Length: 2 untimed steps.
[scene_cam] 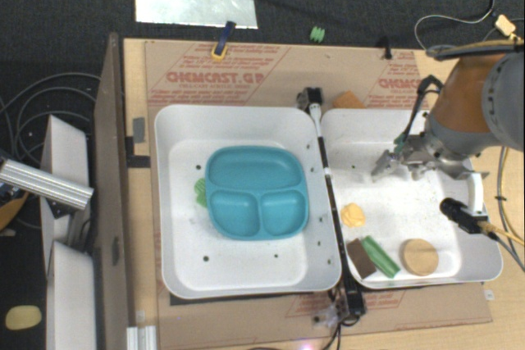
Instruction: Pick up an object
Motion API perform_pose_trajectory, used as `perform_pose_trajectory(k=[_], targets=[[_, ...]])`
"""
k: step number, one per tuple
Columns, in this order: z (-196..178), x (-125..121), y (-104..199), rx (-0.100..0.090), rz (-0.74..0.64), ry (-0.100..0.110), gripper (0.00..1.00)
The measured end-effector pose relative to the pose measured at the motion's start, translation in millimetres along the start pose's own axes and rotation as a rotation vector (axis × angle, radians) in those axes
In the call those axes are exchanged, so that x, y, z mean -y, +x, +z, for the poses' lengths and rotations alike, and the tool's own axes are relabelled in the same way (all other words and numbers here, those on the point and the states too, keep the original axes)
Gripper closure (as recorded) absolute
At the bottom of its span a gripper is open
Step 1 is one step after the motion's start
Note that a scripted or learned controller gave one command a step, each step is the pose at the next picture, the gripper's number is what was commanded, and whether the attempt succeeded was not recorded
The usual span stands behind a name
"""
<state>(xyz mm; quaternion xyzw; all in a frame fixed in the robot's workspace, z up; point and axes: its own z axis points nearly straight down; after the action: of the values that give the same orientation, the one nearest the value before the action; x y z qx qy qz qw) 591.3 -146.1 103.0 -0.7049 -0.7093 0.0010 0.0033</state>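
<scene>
My gripper [402, 168] hangs over the upper middle of the right bin [361, 120], open, with bare bin floor under it and nothing between its fingers. Lower in this bin, a small yellow lump [353, 215] lies near the left wall. A dark brown block [361, 258] and a green stick [381, 256] lie side by side at the front, touching. A tan round disc [420, 256] rests to their right. All of these sit below and left of the gripper, apart from it.
The left bin [189, 258] bears a teal divided plate [256, 193] with a small green thing [200, 191] poking out at its left edge. A black divider [326, 176] runs between the bins. An orange-brown piece [349, 100] lies behind the right bin.
</scene>
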Motion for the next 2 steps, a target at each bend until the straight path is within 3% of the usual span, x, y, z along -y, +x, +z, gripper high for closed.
perform_pose_trajectory(k=[1, 2], targets=[[-19.7, -60.6, -48.7, 0.008, 0.002, -0.016, 0.00], [-22.5, -25.9, 41.1, 0.000, -0.003, -0.005, 0.00]])
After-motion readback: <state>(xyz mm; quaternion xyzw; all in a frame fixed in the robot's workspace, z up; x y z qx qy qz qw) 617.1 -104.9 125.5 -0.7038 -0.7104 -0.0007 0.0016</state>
